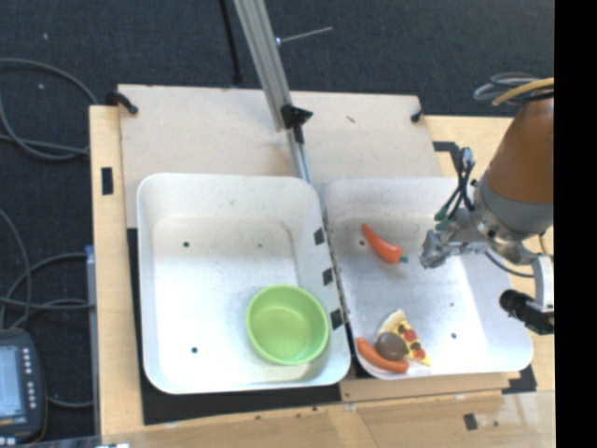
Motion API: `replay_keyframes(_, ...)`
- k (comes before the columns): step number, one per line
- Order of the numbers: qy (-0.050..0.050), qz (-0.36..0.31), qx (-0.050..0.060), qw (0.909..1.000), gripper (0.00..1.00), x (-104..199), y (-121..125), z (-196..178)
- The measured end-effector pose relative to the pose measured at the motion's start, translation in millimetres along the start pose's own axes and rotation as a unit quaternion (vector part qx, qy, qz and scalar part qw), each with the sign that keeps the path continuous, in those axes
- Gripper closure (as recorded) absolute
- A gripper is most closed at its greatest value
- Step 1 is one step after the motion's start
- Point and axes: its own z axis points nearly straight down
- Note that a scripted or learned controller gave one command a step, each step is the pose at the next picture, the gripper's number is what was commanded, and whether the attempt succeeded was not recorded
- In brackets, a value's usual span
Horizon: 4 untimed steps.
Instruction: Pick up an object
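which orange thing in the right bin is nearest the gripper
The lone orange carrot-shaped toy, just left of the gripper; the other orange piece lies at the bin's front corner.

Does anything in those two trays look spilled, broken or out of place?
Nothing looks spilled or broken. The carrot lies loose in the right bin, and a plate of toy food sits at that bin's near left corner, its edge over the rim. The green bowl stands upright in the left bin.
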Motion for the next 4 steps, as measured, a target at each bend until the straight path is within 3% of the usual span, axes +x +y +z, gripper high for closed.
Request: replay_keyframes(4,0.001,0.000,0.000,1.0000,1.00,181.0,97.3,-6.3)
